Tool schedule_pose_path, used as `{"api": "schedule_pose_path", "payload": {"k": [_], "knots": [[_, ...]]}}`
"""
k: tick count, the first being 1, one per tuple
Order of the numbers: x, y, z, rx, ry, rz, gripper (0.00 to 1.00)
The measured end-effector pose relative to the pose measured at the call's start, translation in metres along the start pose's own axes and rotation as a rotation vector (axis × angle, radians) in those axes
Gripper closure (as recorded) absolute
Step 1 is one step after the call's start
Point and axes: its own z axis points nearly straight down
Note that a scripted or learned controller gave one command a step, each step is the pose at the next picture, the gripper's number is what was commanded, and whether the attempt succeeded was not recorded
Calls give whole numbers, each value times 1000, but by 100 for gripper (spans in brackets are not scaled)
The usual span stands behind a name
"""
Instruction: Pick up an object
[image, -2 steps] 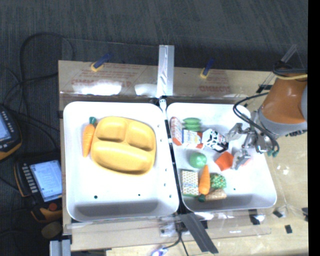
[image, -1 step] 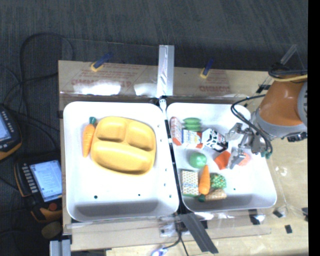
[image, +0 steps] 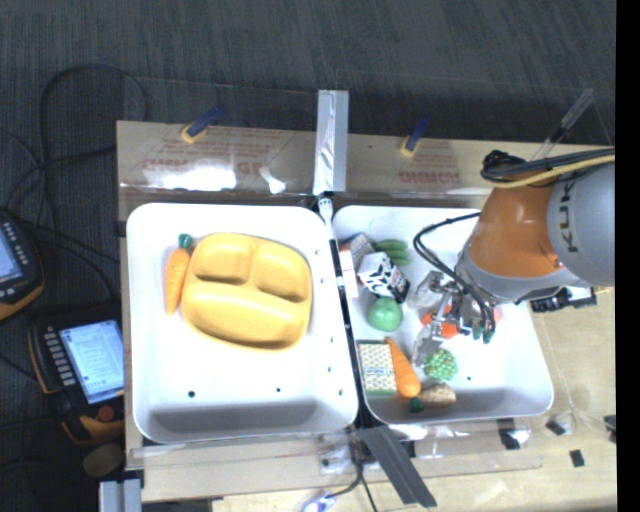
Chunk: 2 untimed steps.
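two carrots, one yellow tray, two bins; fingers state: cannot tell.

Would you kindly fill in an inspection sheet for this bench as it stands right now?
Surface: left bin and right bin, side by side on the bench.
Job's things: right bin holds a green ball, a carrot, a black-and-white toy and a green bumpy item.
Clutter: left bin holds a yellow tray with a second carrot beside it.
Grippers: gripper low over the right bin; finger state unclear.
Cables: black cable looping by the arm; another on the floor.
Surroundings: handheld devices at left.
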Motion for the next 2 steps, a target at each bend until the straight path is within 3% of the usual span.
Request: {"api": "schedule_pose_path", "payload": {"k": [1, 2], "knots": [[57, -9, -2, -2, -6, 41, 0], [62, 1, -4, 14, -18, 29, 0]]}}
